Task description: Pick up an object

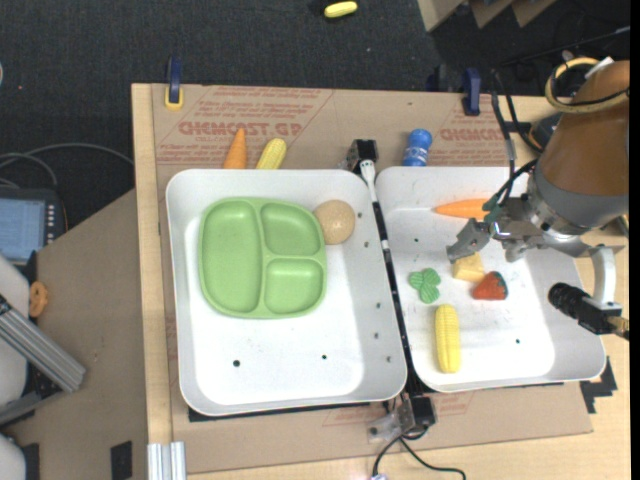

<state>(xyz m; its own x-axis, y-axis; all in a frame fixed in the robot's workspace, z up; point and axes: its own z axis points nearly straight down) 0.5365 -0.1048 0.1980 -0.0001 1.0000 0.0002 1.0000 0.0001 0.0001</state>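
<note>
I see the bench (150, 268) bearing two white bins: the left bin (280, 368) and, touching its right side, the right bin (520, 353). Just behind the left bin lie a carrot (235, 150), a corn cob (271, 153) and, further right, a blue bottle (417, 148)

Bright even overhead light, soft shadows, slightly soft focus

My wrist (585, 203) is a rounded grey drum under a wide orange band (590, 143), with black cables (512, 163) along it and grey metal fingers (470, 240) below.
</note>
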